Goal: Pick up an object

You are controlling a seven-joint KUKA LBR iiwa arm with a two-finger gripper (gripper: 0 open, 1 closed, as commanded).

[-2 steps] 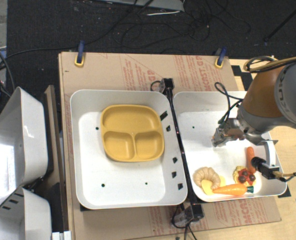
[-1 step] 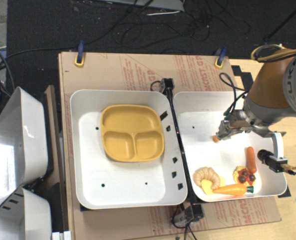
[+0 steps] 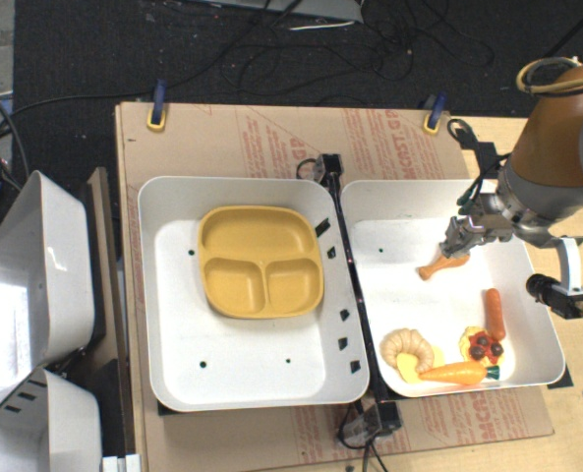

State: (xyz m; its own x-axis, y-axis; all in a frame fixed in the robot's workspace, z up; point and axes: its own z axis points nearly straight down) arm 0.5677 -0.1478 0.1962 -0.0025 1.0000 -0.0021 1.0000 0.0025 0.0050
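My gripper [image 3: 459, 244] hangs over the upper middle of the right bin [image 3: 389, 205]. Just beneath its tip lies a small orange toy piece [image 3: 440, 264], stretching down-left, with its right end meeting the gripper. Whether that piece is gripped or merely touched is unclear. Near the front of the same bin are a beige croissant-like toy [image 3: 407, 345], an orange carrot [image 3: 453, 371], a yellow piece with dark berries [image 3: 485, 347] and a red-orange sausage [image 3: 494, 313].
The left bin [image 3: 163, 293] holds a yellow sectioned plate [image 3: 262, 262]. A black divider [image 3: 345, 273] runs between the bins. The arm's orange-banded body [image 3: 556, 136] looms over the right bin's far right corner. White containers [image 3: 30, 283] stand off the bench to the left.
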